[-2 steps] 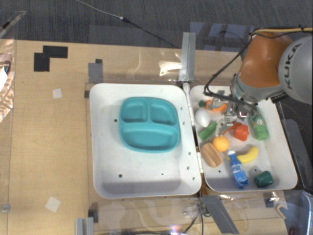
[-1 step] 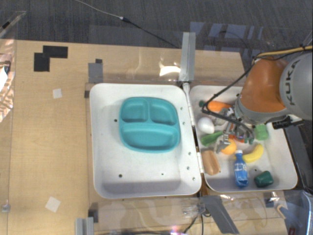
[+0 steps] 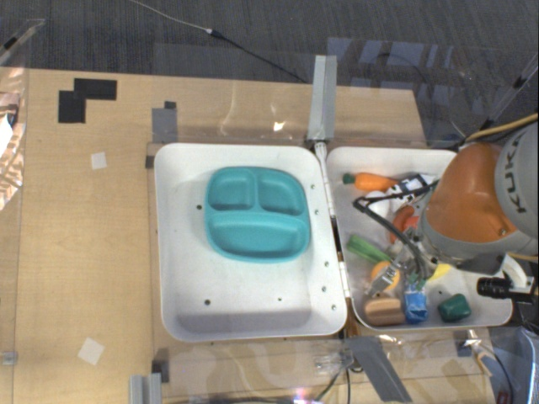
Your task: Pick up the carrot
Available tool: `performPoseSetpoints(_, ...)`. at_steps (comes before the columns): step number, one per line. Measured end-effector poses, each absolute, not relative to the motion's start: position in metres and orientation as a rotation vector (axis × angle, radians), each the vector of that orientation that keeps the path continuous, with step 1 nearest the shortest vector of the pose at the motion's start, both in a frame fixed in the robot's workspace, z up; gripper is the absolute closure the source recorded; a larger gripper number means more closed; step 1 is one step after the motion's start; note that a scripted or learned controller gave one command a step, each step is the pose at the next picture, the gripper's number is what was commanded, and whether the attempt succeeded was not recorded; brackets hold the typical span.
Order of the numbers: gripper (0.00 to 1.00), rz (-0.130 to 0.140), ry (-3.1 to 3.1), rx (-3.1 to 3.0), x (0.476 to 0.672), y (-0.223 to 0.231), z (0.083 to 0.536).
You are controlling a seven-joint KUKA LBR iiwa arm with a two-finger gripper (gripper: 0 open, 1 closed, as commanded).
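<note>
Camera view, looking down at a slant: carrot (image 3: pixel 376 181) at the far end of the right bin (image 3: pixel 358 320), lengthwise along the back wall, green top toward the divider, orange body pointing toward the arm (image 3: pixel 472 200). Just beside its tip, a black-and-white object (image 3: pixel 410 185). Gripper (image 3: pixel 402 269) down low in the middle of the same bin, well apart from the carrot, amid a clutter of small toys: green stick (image 3: pixel 365 247), yellow piece (image 3: pixel 381 271), brown block (image 3: pixel 384 311), blue block (image 3: pixel 415 306). Width of the pincer's opening impossible to tell, tangled as it is with cables and toys; nothing plainly held. Left bin (image 3: pixel 181 310) with a teal divided plate (image 3: pixel 257 213). Carrot probably a light, stiff plastic toy — smooth, tapered, apt to slip or roll. Best taken across the thick middle of the orange body, squarely from above — not by the narrow tip or the leafy end.
</note>
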State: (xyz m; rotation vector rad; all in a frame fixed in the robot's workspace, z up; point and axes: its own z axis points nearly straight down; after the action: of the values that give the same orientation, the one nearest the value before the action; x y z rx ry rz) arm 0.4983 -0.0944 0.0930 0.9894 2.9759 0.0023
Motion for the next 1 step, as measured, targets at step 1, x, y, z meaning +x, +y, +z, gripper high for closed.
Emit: performPoseSetpoints(1, 0.0, 0.003, 2.922, 1.119, 0.5093, -0.0844, 0.0902)
